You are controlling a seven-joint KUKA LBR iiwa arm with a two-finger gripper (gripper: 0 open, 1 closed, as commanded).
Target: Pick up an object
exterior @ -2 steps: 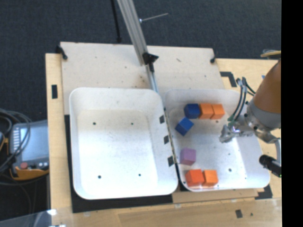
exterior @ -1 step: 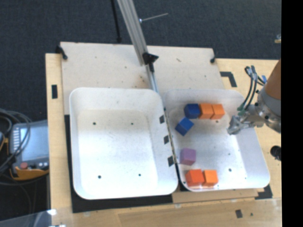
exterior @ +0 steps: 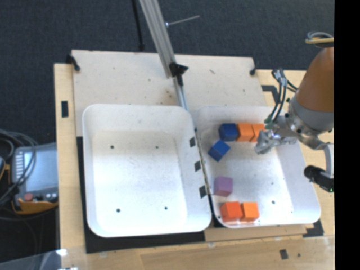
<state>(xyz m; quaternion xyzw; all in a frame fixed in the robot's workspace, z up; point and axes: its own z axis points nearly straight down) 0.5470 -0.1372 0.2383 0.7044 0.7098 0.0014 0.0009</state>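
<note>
Approach step. Your gripper (exterior: 264, 145) hovers at the right bin's (exterior: 292, 173) 1 o'clock corner, just beside the orange blocks (exterior: 250, 131); whether the jaws are spread cannot be told. Next you must descend squarely over one block and close.

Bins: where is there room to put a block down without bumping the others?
The left bin offers bare floor from wall to wall. In the right bin, the patch right of the purple block, above the orange pair, is free. It is crowded along the far wall, where blue blocks and orange ones sit beside the claw.
</note>
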